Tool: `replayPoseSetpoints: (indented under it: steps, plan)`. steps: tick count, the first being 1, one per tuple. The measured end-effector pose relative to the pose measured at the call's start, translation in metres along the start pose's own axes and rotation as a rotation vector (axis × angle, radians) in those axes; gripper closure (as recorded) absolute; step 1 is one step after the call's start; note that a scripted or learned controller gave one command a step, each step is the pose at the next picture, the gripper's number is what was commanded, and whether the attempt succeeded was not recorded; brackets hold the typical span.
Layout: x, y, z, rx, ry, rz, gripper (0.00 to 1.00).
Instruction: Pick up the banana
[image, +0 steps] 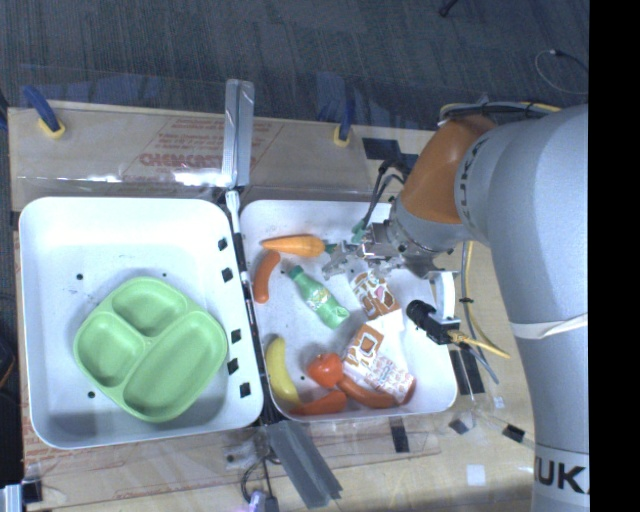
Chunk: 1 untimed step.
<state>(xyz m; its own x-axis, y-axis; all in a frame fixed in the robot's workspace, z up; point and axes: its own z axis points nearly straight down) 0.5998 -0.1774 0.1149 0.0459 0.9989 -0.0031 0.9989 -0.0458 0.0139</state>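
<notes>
In the camera view the banana (279, 371) lies untouched at seven o'clock in the right bin (300, 216), against its left wall, beside a red pepper (325, 369). The gripper (372, 250) hangs at one o'clock of that bin, near a carrot (293, 243) and a green bottle (318, 296), well apart from the banana. Nothing is picked yet; approach, grasp and lift remain. I cannot tell whether the jaws are spread or pressed together: the wrist hides them.
</notes>
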Motion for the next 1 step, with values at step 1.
replayPoseSetpoints:
  steps: [1]
  plan:
    - [0.078,-0.0493,0.0065,-0.023,-0.004,0.074,0.0]
